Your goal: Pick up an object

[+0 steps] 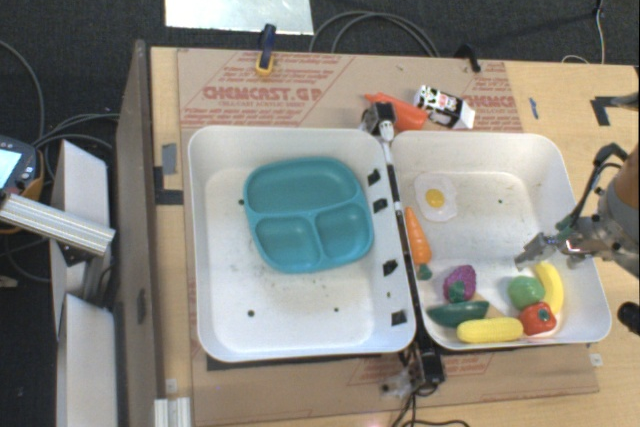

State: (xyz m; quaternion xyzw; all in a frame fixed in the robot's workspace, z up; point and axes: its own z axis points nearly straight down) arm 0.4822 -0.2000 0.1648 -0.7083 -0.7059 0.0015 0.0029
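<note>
**Nothing lifted yet: gripper low over the right bin's toys**

Closest to us, along the near wall of the right bin (pixel 500 147), lies a row of toy food: a yellow corn cob (pixel 488 330), a green pod (pixel 458 312) just behind it, and a red tomato (pixel 538 318) at the row's right end. Behind those we see a purple piece (pixel 460 281), a green apple (pixel 525 292) and a banana (pixel 549 283), the last two touching or nearly so. A carrot (pixel 416 235) runs along the divider, and a fried egg (pixel 436 198) sits apart, further back.

Our gripper (pixel 560 246) reaches in from the right and hangs just behind the banana and apple. We cannot tell whether its fingers are spread or closed; the metal parts blur together at this angle. We see no toy between them.

Across the divider, the left bin (pixel 215 215) bears a teal tray (pixel 305 215).

As we judge it, the pick is not yet done: every toy rests on the bin floor. The approach looks largely made, with the banana or apple the likeliest target. Still to come are the final descent, the closing on one piece, and a lift clear of the bin
</note>
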